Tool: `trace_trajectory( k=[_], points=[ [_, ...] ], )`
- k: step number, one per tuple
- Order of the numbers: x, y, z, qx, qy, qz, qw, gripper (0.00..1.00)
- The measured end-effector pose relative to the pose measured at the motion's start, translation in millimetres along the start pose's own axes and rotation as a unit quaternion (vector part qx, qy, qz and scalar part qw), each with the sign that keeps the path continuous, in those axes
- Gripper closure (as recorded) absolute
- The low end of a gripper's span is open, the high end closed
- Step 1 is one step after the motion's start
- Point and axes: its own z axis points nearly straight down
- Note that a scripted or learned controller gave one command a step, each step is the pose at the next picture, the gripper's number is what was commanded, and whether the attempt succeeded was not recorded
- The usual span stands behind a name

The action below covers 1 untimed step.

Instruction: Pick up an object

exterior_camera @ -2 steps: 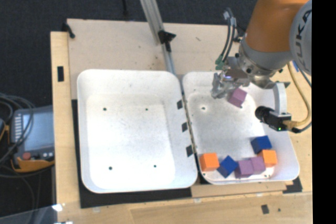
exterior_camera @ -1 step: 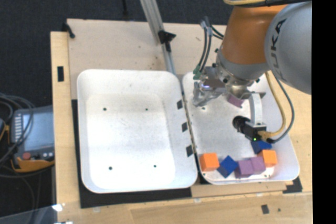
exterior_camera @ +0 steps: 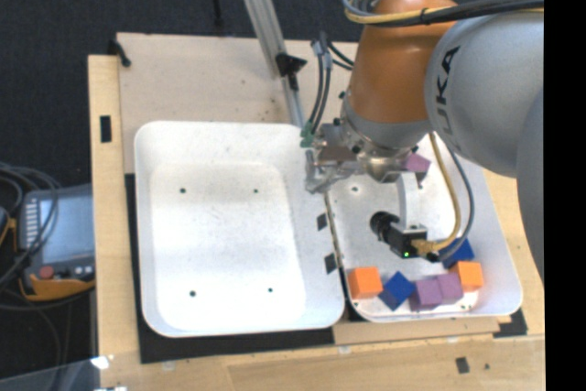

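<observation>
- White shallow plastic bins are set side by side on a pale wooden bench: the left bin and the right bin.
- A grey robot arm with an orange band is extended from the right over the far part of the right bin.
- The gripper is placed over the far left corner of the right bin, close to the walls where the two bins meet. Whether it is apart or together cannot be told, as it is hidden under the wrist.
- The objects to be picked are found in the right bin, most of them in a row along its near edge, well apart from the gripper.
- In that row, from left to right, an orange cube, a dark blue cube, a purple block and a second orange cube are packed just beside one another.
- A second blue block is seen just behind the second orange cube.
- A small purple block is partly hidden beside the wrist.
- A slanted aluminium rail is mounted behind the bins.
</observation>
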Motion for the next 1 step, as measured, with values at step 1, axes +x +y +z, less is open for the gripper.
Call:
trace_trajectory(
  k=[1],
  points=[
    [37.5,-14.7,21.9,0.001,-0.001,0.000,1.0000,1.00]
  ],
)
